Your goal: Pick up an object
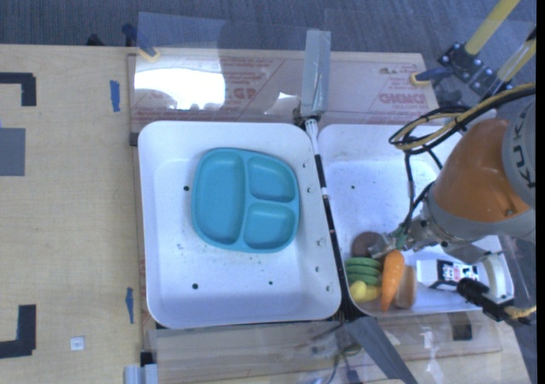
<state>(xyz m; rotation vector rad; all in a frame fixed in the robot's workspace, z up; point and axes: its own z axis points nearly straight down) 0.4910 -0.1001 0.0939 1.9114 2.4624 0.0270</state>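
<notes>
Orange, the carrot [392, 279] lies at the near end of the right bin [358, 169], beside a green pod [364, 269], a yellow piece [360, 290] and a brown round thing [368, 243]. Just above the carrot hangs the gripper [407, 239]; whether it is clenched or released I cannot tell. Left of the carrot, the other bin [162, 229] holds a blue divided plate [245, 199].

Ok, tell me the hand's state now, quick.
Hand: cannot be told. It is low in the right bin, just above the carrot and the other toy food.
</notes>
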